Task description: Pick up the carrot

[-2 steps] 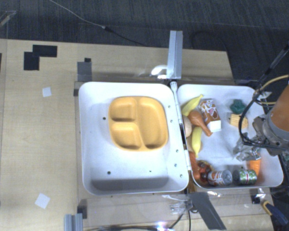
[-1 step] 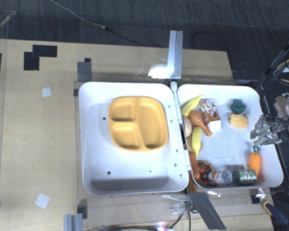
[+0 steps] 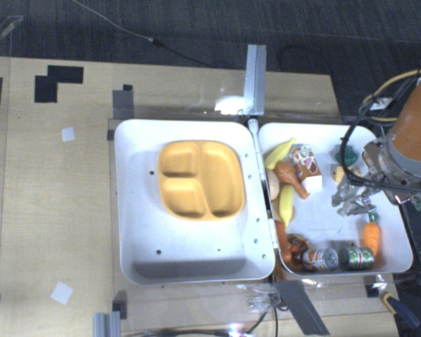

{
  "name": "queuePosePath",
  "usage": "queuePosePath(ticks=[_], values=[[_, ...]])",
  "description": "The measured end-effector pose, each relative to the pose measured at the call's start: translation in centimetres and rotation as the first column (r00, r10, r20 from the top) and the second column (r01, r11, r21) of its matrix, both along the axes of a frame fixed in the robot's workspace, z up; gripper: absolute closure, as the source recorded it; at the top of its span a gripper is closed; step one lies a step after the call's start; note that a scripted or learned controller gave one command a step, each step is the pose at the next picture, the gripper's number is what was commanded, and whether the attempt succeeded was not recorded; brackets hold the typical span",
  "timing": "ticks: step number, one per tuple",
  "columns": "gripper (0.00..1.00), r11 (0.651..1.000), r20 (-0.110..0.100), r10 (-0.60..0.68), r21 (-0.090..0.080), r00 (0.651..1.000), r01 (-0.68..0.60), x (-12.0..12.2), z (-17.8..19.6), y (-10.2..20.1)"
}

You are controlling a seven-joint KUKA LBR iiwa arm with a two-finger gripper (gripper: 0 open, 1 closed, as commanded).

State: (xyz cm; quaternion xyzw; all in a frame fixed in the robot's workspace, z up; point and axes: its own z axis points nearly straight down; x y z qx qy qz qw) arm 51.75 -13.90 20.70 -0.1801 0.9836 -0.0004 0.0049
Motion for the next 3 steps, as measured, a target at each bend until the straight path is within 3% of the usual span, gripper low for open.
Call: queuePosePath(ticks=[1, 3], values=[[1.00, 0.992, -0.008, 0.126, 0.000, 0.992, -0.126, -1.3, -9.5, -5.0], [1.00, 0.932, -0.002, 0.364, -0.007, 0.932, -0.364, -1.4, -11.0, -6.6]])
